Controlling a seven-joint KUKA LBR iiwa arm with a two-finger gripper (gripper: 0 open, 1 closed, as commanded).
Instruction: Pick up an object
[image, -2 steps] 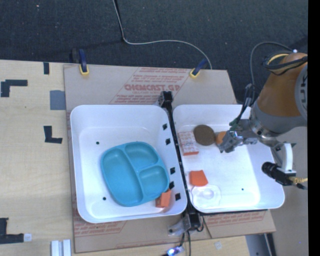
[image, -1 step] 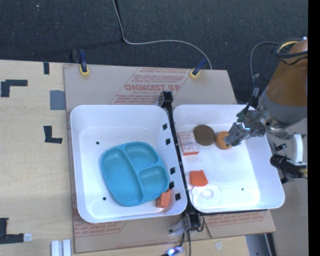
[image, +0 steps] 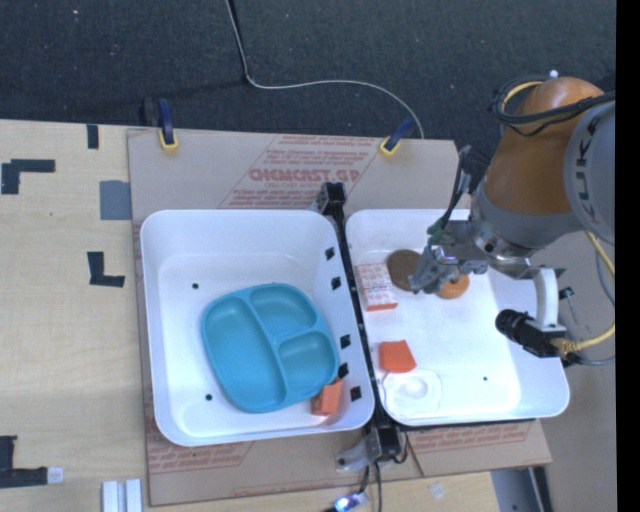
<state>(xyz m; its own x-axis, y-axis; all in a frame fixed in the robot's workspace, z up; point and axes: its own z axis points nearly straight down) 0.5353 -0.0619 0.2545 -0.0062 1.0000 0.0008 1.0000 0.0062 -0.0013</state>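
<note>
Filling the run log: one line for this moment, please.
gripper: low in right bin | beside: brown disc, orange ball | grasp: unclear

Floor: dark grey carpet (image: 330, 45) along the top.
Bench: pale wood top (image: 60, 330) with black tape marks (image: 100, 268).
Board: brown cardboard sheet (image: 290, 170) with red lettering, clamped at its far edge.
Cable: thin white wire (image: 300, 82) looping across the carpet.

Glossy white plastic bins (image: 240, 225) sit on matt cardboard (image: 290, 170).
</note>
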